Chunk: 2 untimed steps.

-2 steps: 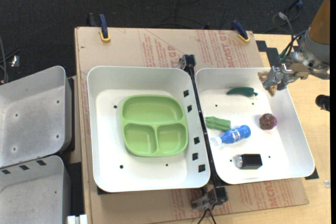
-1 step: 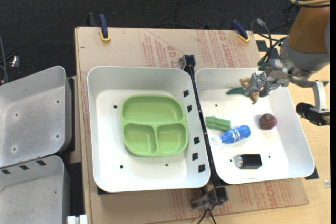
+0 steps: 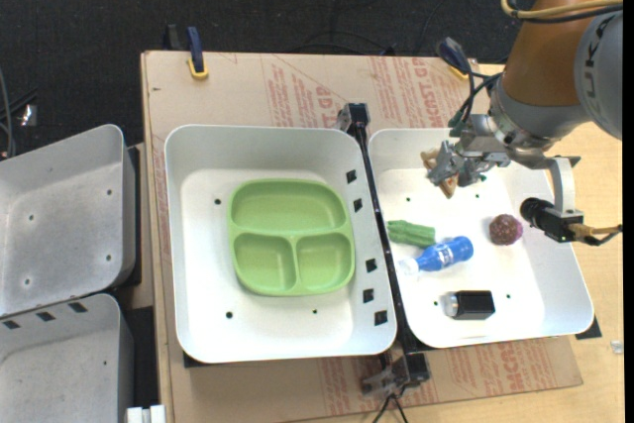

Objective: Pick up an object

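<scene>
Gripper (image 3: 451, 175) is low over the back-left part of the right bin (image 3: 570, 297), arm coming in from the right. There's a small tan/brown object (image 3: 443, 174) right at the tips, but it's too small and cluttered to say whether it sits between the fingers or just under them, so I can't tell if they're open or closed, or holding anything. Judgement: task is at the grasp attempt stage, nothing visibly lifted clear of the bin, so pick not confirmed; lift and verification are left. Other candidates lie on the bin floor: green piece (image 3: 411, 233) near the left wall, blue bottle (image 3: 443, 254) just beside it and lying on its side, dark red ball (image 3: 505, 229) to the right, black block (image 3: 470, 303) toward the front, all apart from the gripper. Tan object looks irregular and small, probably awkward for a two-finger pinch. Left bin (image 3: 188, 312) holds a green divided tray (image 3: 292, 235), flat, three compartments. Both bins sit on the table (image 3: 158, 94).
</scene>
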Each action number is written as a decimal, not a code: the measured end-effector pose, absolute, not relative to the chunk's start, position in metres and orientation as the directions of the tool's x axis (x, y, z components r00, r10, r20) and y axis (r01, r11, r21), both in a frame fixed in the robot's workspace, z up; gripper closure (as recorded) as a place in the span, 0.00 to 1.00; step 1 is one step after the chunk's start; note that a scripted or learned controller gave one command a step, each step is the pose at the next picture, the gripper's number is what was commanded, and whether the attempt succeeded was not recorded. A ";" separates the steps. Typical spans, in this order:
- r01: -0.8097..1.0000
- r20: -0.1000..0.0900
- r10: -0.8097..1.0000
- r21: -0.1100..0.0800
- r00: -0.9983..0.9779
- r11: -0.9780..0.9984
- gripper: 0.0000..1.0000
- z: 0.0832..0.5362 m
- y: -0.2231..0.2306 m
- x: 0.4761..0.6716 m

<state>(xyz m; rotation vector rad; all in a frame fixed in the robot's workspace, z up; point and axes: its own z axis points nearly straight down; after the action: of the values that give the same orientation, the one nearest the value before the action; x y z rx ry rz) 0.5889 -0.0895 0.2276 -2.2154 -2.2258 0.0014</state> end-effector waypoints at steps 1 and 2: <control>1.000 0.001 1.000 -0.002 -0.006 0.006 1.00 0.237 -0.036 0.573; 1.000 0.001 1.000 -0.003 -0.007 0.007 1.00 0.230 0.021 0.557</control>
<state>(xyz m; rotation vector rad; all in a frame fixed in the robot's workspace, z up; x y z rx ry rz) 0.5568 0.0209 0.2302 -2.2119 -2.2267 0.0028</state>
